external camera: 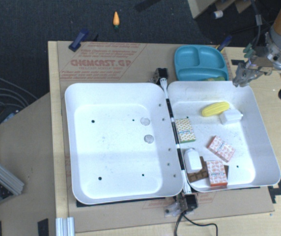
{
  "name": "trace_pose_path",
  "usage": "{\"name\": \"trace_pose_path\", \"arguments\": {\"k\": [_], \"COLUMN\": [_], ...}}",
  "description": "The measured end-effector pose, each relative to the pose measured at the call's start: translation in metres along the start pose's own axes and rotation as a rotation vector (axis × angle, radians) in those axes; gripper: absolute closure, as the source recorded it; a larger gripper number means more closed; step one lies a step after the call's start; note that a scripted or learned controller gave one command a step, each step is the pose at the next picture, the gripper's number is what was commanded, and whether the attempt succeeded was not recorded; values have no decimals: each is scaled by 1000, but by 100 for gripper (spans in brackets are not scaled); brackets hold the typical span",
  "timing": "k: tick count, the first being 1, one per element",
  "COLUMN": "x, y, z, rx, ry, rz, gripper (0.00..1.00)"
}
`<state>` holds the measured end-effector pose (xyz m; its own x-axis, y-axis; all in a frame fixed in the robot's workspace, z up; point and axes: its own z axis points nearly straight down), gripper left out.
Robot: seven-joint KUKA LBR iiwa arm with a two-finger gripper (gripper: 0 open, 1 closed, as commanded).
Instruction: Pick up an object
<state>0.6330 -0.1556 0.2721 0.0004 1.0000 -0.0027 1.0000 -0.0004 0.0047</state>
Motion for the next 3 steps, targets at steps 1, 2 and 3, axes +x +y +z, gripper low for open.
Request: {"name": "trace_pose_path", "arguments": {"k": [1, 2, 3], "x": [1, -14, -24], "y": [-1, 3, 33], "z": [2, 149, 188], "rx": [4, 8, 3], "ry": [2, 4, 2], "rz": [0, 0, -1], "gripper": [0, 0, 0]}}
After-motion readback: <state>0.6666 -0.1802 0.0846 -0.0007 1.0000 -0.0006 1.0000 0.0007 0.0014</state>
